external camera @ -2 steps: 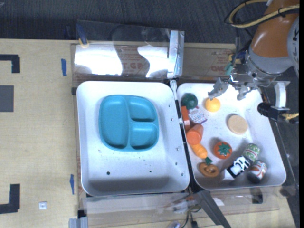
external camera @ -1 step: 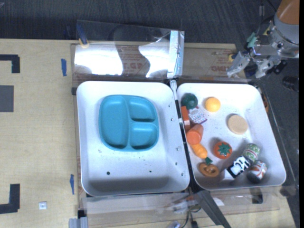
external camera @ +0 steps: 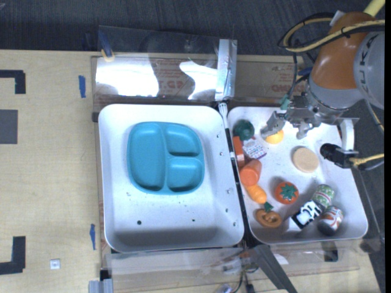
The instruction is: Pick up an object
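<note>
Hovering with fingers spread and empty, the gripper (external camera: 287,126) flanks a yellow toy (external camera: 275,137) just below.

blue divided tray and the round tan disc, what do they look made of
Blue divided tray: likely molded plastic, with a smooth, slightly glossy surface, rounded compartment edges and one uniform color. Round tan disc: matte and pale, possibly wood or a plastic toy cookie; the view is too coarse to tell which.
</note>
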